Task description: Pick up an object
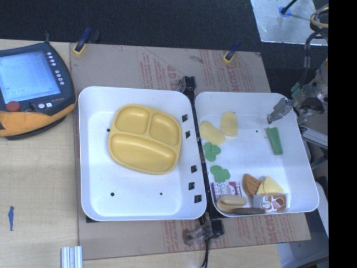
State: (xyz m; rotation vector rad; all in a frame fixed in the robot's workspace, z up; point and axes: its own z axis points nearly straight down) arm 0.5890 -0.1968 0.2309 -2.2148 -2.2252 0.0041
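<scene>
Nearest thing: the green stick (274,140) lies flat in the right bin (304,152), near its right wall, well apart from the other toys.
Long axis: runs roughly up and down the view, tilted slightly.
Hand (277,112): at the bin's upper right, just above the stick's upper end; fingers too small and blurred to tell how far apart; nothing visibly held.
Direction: I judge the stick lies a short way toward the near edge from the hand.
Other candidates: yellow pieces (218,128) and green leaves (212,151) sit farther left.
</scene>
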